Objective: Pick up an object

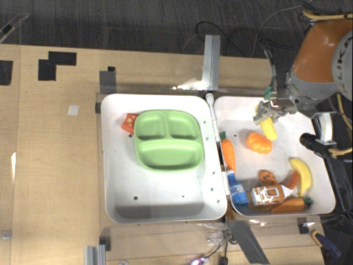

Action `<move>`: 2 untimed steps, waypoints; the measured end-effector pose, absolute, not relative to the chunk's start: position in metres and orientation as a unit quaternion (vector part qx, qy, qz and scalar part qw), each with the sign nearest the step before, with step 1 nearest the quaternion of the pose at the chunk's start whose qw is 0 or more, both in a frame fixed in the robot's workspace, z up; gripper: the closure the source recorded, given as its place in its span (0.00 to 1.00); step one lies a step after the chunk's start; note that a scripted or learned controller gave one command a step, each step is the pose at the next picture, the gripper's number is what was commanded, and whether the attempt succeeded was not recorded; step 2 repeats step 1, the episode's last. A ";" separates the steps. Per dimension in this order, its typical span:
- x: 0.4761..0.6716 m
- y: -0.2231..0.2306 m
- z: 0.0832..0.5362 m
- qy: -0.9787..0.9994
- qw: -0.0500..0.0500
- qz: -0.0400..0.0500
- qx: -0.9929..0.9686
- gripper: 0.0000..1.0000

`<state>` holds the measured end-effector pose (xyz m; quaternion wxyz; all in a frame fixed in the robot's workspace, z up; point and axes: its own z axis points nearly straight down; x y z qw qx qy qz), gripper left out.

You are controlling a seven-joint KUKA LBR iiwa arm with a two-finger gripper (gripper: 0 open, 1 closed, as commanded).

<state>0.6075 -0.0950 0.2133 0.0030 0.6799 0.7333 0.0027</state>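
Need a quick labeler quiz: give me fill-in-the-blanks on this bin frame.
1. The green divided plate lies in the ____ bin.
2. The banana lies in the ____ bin.
3. The small item just below the gripper is ____ in colour.
4. The right bin and left bin are both ____.

Answers: left; right; yellow; white

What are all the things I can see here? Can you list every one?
left bin: one, white, left half of bench
divided plate: one, green, in left bin
small red item: one, red, tucked at plate's left edge
right bin: one, white, beside left bin
carrot: one, orange, right bin's left wall
blue item: one, blue and white, below carrot
round orange fruit: one, orange, middle of right bin
banana: one, yellow, right side
carton: one, brown and white, bottom of right bin
yellow piece: one, yellow, just under gripper
gripper: one, grey, over right bin
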 end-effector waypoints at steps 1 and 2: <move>0.611 -0.031 0.246 0.738 0.002 0.002 0.675 1.00; 0.611 -0.031 0.246 0.738 0.002 0.002 0.675 1.00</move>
